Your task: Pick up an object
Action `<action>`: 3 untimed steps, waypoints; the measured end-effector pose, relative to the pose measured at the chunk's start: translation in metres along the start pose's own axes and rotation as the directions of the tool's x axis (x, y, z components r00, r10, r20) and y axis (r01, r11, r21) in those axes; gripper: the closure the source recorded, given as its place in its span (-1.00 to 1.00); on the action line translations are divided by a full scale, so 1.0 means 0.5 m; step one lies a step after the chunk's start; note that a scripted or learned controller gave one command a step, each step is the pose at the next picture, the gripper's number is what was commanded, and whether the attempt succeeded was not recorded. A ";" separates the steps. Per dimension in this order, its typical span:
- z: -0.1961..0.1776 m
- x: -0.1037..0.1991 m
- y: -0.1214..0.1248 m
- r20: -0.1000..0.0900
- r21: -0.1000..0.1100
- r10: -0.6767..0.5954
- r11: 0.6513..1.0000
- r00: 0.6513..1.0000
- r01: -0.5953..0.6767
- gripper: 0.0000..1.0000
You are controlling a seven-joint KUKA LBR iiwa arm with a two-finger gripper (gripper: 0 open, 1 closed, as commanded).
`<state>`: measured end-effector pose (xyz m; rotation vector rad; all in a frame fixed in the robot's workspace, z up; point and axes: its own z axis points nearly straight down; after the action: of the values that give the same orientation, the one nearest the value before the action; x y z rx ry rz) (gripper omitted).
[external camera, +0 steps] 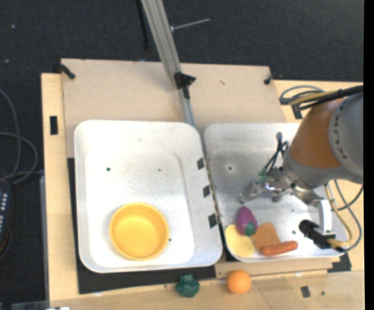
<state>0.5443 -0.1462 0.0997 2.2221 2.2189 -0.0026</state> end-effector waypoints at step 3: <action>-0.228 0.005 0.010 -0.001 -0.003 -0.005 1.000 1.000 0.005 1.00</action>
<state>0.5493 -0.1437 0.2136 2.2160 2.2235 0.0015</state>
